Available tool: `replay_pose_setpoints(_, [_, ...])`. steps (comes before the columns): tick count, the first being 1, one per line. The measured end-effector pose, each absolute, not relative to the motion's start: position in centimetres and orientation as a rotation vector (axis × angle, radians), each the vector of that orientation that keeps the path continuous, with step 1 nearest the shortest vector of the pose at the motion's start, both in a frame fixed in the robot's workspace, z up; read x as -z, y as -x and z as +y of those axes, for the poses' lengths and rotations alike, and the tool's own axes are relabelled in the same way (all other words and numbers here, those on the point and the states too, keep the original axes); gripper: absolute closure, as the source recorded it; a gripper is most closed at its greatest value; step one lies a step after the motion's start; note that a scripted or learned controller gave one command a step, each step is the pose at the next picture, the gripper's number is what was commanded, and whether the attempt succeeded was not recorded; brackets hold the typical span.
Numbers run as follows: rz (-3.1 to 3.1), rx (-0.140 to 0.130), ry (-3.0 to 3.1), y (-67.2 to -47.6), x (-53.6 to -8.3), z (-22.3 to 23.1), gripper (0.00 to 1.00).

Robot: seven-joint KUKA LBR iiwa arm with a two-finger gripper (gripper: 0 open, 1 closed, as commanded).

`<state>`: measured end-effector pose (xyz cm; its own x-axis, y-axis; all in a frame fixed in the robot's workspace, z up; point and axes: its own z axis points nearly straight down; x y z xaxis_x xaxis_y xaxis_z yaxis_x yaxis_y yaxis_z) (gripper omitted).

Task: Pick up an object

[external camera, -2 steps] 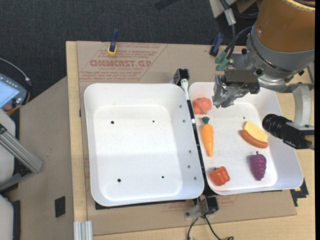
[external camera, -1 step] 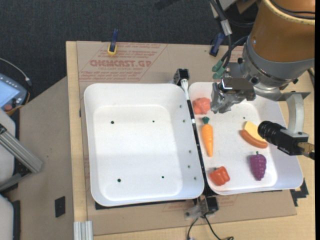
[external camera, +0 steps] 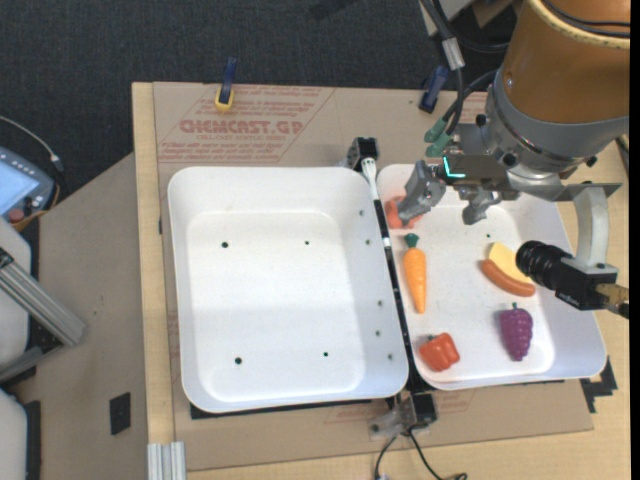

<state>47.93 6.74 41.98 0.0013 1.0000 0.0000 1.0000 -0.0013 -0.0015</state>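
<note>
- The gripper [external camera: 450, 196] hangs over the far end of the right bin [external camera: 570, 363], fingers spread, nothing between them.
- A red object [external camera: 402, 212] lies beside its left finger, just beyond the carrot [external camera: 415, 279].
- Right of the carrot: the orange-yellow slice [external camera: 506, 271] and purple grapes [external camera: 516, 332].
- Nearer than the carrot: a red pepper [external camera: 438, 351].

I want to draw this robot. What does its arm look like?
The arm is big and round, with an orange band above a grey wrist. The gripper is grey metal with a small teal light, and dark cables run behind it.
</note>
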Motion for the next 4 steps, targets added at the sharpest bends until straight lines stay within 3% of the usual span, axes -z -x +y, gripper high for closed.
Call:
replay_pose_setpoints(1, [-2.221, 0.002, 2.223, -48.0, -43.0, 6.8, 1.0])
replay_pose_setpoints(2, [-2.224, 0.004, 2.222, -48.0, -43.7, 9.0, 1.0])
replay_pose_setpoints(3, [-2.23, 0.006, 2.215, -48.4, -44.3, 15.1, 1.0])
replay_pose_setpoints(4, [-2.225, 0.008, 2.221, -47.9, -49.5, 15.8, 1.0])
